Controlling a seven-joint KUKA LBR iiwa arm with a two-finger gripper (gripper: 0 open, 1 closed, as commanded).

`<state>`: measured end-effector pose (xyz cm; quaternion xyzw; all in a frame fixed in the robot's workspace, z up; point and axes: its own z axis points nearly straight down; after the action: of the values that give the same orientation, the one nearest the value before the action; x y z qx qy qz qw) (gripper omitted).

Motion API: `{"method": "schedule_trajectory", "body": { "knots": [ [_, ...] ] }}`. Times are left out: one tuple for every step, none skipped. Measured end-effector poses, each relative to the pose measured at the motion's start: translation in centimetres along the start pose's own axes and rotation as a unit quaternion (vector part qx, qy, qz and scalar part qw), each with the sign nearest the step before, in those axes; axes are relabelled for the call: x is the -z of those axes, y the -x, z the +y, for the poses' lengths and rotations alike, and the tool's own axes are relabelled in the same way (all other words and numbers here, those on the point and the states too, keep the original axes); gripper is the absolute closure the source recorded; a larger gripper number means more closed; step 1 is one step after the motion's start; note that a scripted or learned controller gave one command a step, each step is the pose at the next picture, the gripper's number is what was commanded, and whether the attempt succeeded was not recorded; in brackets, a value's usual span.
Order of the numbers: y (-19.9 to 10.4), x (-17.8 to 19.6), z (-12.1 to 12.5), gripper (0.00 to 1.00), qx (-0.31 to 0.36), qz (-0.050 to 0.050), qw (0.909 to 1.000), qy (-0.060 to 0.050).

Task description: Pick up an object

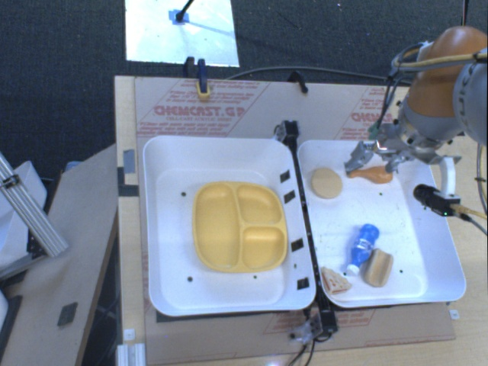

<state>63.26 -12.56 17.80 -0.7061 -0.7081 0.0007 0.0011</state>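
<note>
My gripper (379,160) hangs over the back of the right bin (446,280), its fingers spread open. Just below and in front of it lies an orange drumstick-shaped piece (375,176) on the bin floor; nothing is lifted between the fingers. To its left rests a round tan disc (327,183). Toward the bin's front are a blue bottle (363,244), a tan bread-like block (378,268) and a small wedge-shaped piece (334,280) in the front left corner.
The left bin (164,204) holds a yellow divided plate (239,226). A black divider with clips (299,204) runs between the bins. A grey metal rail (30,212) sits off the bench at the left.
</note>
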Motion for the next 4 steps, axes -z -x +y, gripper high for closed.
{"method": "schedule_trajectory", "body": {
  "knots": [
    [0.5, -6.1, 0.0, 0.00, -0.001, 0.000, 1.0000, 0.001],
    [0.5, -9.0, 0.2, 0.00, -0.001, 0.000, 1.0000, 0.004],
    [0.4, -7.5, 0.6, 1.00, 0.000, 0.000, 1.0000, 0.009],
    [0.0, -1.2, 1.3, 1.00, 0.001, -0.001, 1.0000, 0.005]
  ]
}}
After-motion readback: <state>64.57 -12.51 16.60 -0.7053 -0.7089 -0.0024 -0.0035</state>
